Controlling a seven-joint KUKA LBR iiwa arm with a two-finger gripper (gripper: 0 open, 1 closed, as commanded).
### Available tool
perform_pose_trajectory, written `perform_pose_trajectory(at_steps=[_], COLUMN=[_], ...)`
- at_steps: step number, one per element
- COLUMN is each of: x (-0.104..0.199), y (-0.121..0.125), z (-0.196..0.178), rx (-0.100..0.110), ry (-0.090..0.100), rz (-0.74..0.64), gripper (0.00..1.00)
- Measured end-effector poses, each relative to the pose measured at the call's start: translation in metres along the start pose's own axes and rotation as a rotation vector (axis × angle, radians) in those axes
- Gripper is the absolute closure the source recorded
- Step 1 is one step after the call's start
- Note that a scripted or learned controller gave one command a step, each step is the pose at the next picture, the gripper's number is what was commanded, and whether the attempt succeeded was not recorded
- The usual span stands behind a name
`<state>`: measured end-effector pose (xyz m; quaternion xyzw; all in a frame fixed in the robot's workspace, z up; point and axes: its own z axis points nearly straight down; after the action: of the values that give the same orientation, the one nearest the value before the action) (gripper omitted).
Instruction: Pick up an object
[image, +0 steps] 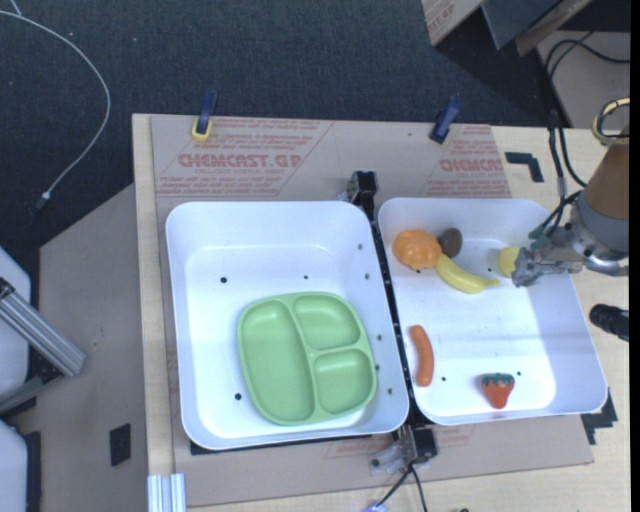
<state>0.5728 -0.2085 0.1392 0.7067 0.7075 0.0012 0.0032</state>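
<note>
In the right bin (540, 330) lie an orange fruit (417, 248), a dark brown round piece (451, 241), a yellow banana (463, 277), an orange-red sausage (422, 354) and a strawberry (497, 388). A small yellow item (507, 260) sits by the bin's right side. My gripper (530, 266) hangs low at that same spot, just right of the yellow item and the banana's tip. From this angle its fingers are too small and hidden to read.
The left bin (200, 300) holds a green divided plate (306, 355). A black clamp (362, 186) sits between the bins at the back, and another at the front. Blue and yellow clips stand on the board's far edge.
</note>
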Motion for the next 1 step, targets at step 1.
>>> perform_pose_trajectory(at_steps=[1], x=[-0.0030], y=[-0.0079], z=[-0.0496], rx=[0.001], ry=[0.000], rz=[0.001], gripper=[1.00])
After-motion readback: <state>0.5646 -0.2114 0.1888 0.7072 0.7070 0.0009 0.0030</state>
